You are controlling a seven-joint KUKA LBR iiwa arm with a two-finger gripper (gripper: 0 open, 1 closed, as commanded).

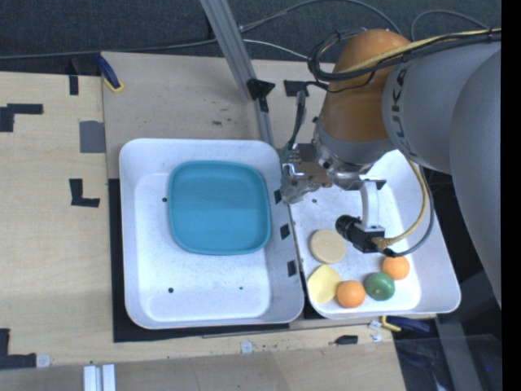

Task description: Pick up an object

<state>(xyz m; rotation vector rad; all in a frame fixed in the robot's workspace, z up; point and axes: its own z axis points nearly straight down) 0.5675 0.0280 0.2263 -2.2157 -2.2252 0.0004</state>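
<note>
The right bin (431, 296) holds several small objects near its front: a beige round disc (329, 246), a yellow piece (322, 283), an orange ball (351, 293), a green ball (378, 285) and a second orange ball (396, 267). My gripper (313, 176) hangs over the back left part of this bin, close to the wall shared with the left bin. The bulky grey and orange wrist above covers most of it. The disc lies just in front of the gripper, apart from it.
The left bin (146, 300) holds a blue square plate (218, 206). A slanted metal pole (236, 51) rises behind the bins. Cables (423, 210) loop beside the wrist over the right bin. Wooden bench lies to the left.
</note>
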